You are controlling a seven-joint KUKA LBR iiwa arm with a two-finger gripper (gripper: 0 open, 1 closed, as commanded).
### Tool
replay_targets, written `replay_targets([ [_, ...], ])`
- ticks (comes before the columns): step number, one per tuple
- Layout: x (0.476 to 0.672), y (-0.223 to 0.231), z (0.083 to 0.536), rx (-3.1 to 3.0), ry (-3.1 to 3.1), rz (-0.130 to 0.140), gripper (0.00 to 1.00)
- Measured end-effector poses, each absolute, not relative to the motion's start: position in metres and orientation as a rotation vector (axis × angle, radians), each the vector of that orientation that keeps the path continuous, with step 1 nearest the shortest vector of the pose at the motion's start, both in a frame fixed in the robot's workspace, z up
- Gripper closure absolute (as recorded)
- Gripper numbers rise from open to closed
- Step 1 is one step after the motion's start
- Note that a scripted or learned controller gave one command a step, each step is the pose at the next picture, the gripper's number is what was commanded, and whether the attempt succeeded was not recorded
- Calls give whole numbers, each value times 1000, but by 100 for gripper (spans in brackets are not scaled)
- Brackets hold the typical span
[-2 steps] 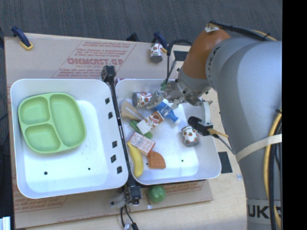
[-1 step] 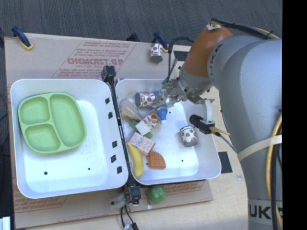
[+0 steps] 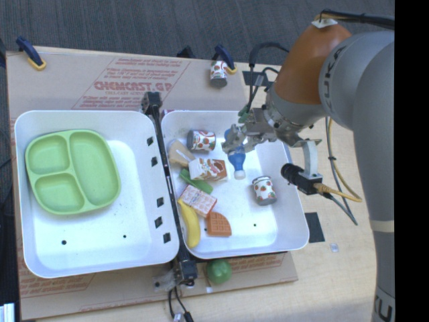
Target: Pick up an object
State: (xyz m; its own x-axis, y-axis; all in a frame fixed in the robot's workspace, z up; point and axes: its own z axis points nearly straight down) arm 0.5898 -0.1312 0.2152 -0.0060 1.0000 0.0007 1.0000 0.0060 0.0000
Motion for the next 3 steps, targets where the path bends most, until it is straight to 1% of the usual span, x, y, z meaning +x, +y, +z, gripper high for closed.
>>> replay_targets([
  [1,548,-85,262,-2213,-2227,1,100],
  [3,549,-85,282,-2203,-2235,3,100],
])
